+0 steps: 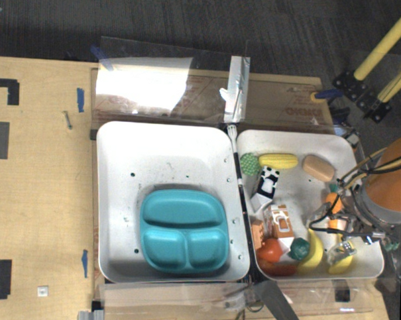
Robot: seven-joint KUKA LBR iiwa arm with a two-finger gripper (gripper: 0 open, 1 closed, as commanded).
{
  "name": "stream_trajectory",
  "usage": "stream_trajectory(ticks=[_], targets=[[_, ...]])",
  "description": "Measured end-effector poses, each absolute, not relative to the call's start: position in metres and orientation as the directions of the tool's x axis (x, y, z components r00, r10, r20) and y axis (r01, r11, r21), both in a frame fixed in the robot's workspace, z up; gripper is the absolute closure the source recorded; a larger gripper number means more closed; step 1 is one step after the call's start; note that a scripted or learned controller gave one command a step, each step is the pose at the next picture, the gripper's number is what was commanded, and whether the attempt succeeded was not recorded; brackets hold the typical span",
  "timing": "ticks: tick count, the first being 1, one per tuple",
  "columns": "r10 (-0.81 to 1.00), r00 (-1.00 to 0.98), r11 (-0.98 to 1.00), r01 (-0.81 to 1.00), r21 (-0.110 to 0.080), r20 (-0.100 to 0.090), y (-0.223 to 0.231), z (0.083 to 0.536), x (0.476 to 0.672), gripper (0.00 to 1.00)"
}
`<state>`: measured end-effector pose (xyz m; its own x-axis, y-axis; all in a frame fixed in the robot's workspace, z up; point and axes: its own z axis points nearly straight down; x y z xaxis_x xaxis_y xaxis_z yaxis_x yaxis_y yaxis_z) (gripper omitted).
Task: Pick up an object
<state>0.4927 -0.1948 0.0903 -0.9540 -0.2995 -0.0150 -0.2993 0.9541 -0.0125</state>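
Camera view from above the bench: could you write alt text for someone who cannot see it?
Two shallow white bins sit side by side on a bench: the left bin holds a teal divided tray, and the right bin is crowded with toy food, including a corn cob, a banana and a tomato. A robot arm reaches in from the right.

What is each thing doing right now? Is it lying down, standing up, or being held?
Teal tray: lying flat in the left bin, right side up.
Corn cob: lying on its side in the right bin.
Banana: lying at the near edge.
Red tomato: resting beside the banana.
Gripper: low over the right bin's right side.
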Motion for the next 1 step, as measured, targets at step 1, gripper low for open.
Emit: stream_trajectory(ticks=[1], targets=[[-0.443,-0.896,0.897,-0.443,-0.007,-0.014,-0.1691,0.0896,0.5858,0.0]])
